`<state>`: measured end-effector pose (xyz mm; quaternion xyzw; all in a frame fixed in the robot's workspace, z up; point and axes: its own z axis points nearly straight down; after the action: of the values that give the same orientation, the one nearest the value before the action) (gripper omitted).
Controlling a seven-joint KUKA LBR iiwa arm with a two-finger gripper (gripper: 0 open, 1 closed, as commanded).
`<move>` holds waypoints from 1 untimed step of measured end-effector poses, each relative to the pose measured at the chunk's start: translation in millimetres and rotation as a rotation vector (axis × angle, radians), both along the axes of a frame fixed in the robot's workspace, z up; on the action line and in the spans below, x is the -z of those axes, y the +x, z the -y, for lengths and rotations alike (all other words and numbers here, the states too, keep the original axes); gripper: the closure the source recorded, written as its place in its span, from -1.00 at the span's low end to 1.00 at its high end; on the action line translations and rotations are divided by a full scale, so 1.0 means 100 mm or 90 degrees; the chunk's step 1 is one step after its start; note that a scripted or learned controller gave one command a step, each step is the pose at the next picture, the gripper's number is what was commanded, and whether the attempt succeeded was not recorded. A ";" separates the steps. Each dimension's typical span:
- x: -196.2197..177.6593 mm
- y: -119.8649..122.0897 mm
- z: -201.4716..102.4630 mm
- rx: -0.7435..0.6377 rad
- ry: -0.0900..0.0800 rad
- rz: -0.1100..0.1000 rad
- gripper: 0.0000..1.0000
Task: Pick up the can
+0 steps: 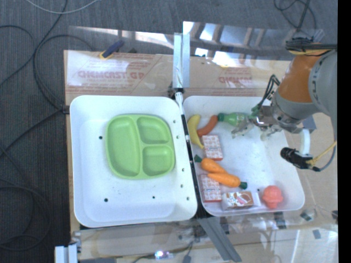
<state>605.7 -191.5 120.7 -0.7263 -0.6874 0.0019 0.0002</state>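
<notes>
My gripper (252,131) hangs over the back part of the right bin (285,174), with the grey arm and its orange band behind it to the right. Its two fingers (237,130) stand apart over bare bin floor, with nothing between them. A green bottle-like container (235,117) lies on its side just behind the fingers, near the bin's back wall. I cannot make out any item here as clearly a can.
The right bin also holds a banana (193,129), a red pepper (207,126), two carrots (219,174), two patterned boxes (212,147), a snack carton (239,200) and a red-orange ball (271,196). A green divided plate (140,146) lies in the left bin (88,201).
</notes>
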 end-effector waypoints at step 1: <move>0.30 -0.32 -0.11 0.149 0.001 0.011 -1.00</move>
<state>573.5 -180.3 90.2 -0.8015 -0.5979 -0.0047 -0.0047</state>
